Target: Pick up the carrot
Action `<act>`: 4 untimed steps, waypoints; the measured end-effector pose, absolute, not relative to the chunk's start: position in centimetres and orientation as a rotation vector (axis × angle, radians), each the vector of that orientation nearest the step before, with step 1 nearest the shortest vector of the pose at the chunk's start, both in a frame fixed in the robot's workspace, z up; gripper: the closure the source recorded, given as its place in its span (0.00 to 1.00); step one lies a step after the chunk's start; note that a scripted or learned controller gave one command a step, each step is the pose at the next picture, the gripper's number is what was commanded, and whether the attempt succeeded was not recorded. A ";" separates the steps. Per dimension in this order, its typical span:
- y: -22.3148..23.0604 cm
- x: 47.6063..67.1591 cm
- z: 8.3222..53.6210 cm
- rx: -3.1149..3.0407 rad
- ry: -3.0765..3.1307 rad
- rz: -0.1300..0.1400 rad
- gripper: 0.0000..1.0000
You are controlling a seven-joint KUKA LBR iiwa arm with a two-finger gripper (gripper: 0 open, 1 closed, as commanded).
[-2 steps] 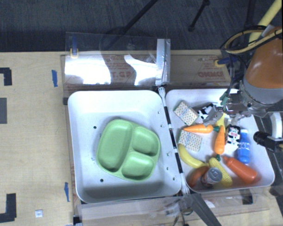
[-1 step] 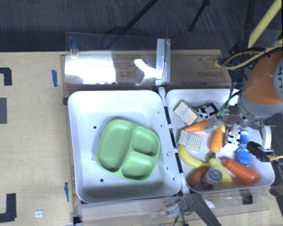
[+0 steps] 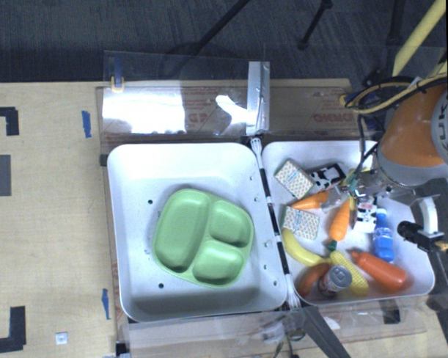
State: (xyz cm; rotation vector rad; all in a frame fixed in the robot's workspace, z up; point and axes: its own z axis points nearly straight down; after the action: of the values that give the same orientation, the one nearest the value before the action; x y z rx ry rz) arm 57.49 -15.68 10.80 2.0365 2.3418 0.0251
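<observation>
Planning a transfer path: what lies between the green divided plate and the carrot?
In the camera view, between green plate and carrot: the bins' rims and a checkered packet.

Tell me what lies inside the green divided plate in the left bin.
The green three-compartment plate in the left white bin shows only bare green surface in all three compartments; nothing rests in them. What lies under the plate is covered.

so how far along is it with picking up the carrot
Nothing looks done yet: the carrot lies in the right bin among the other items, beside the banana. In hand: the arm hangs over that bin's right side. Left: grasping and lifting the carrot.
</observation>
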 end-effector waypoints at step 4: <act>-12.4 53.5 9.5 1.840 2.519 0.024 0.00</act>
State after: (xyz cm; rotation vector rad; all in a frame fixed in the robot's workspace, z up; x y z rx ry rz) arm 53.52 -12.36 9.54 1.8401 2.5187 0.0238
